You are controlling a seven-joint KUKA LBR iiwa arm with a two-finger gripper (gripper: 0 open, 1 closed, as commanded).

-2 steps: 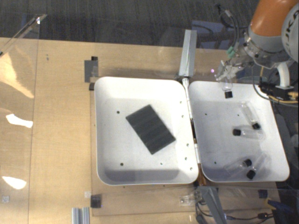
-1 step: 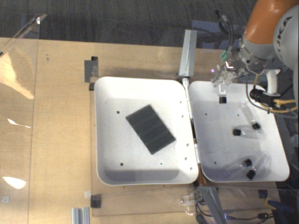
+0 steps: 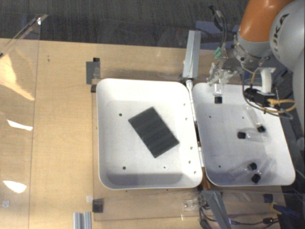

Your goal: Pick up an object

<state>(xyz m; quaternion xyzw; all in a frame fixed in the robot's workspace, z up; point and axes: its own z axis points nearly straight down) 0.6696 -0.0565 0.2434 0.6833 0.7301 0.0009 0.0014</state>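
- At the far corner of the right shallow white bin (image 3: 209, 173), the grey arm with the orange band (image 3: 267, 18) holds its two-finger gripper (image 3: 218, 82) low over the bin's upper left area, near the metal divider post (image 3: 192, 54) that stands between the two bins.
- Whether the gripper grasps anything cannot be told from this slant; nothing is seen between its tips, and a small dark piece (image 3: 218, 99) lies just below it on the bin floor.
- The right bin also carries several small clear items with dark caps: one near the middle (image 3: 242, 135), one a little beyond it (image 3: 260, 128), and two close together near the front edge (image 3: 252, 171).
- The left shallow white bin (image 3: 107, 128) holds a flat dark grey rectangular pad (image 3: 153, 131), lying at a tilt near its centre, well apart from the gripper.
- The step in hand looks like the approach or the start of a grasp, not a lift.
- The next move calls for settling squarely over one small item, probably the dark piece nearest the tips, closing on it, then rising straight.
- The clear items look slippery and easy to miss.
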